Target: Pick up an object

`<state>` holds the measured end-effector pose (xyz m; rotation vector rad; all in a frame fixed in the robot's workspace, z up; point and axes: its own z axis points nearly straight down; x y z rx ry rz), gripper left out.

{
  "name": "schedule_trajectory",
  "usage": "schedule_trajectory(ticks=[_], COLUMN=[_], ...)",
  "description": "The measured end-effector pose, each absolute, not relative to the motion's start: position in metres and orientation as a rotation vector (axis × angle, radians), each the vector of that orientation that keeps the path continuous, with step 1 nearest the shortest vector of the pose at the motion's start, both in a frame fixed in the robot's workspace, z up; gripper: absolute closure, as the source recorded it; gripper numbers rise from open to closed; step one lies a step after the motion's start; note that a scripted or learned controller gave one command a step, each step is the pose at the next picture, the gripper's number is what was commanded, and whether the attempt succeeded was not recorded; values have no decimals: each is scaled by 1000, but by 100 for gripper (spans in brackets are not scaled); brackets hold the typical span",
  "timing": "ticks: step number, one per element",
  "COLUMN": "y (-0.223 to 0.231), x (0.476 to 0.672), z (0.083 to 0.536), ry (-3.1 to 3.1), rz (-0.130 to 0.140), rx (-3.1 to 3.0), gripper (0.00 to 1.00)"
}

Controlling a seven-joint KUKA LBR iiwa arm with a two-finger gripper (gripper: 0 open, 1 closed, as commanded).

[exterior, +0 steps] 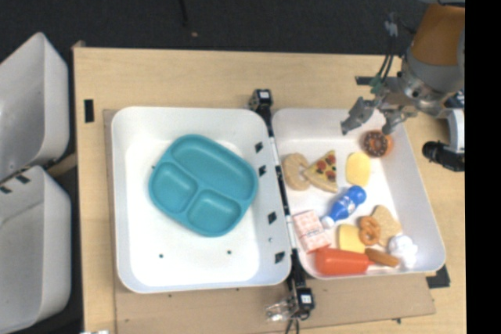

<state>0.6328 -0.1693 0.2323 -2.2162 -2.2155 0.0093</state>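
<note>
The wooden counter [94, 192] is carrying two smooth white bins. The left bin [125, 246] is holding a teal sectioned plate [203, 184]. The right bin [419, 192] is crowding toy foods together, some overlapping. The end effector [374, 113] is hanging released, fingers spread, empty, just beside a round chocolate doughnut [376, 142].

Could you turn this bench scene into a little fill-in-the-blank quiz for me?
1. The teal divided plate lies in the ____ bin.
2. The pizza slice lies in the ____ bin.
3. The gripper hangs open, holding ____.
4. The doughnut is the toy ____ to the gripper.

Missing words: left; right; nothing; nearest
</note>
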Motion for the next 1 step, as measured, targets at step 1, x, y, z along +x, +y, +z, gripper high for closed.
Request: schedule_trajectory(ticks=[1], y=[-169], x=[635], z=[237], ry=[-2223], rz=[3], rx=[-2218], gripper=[0])
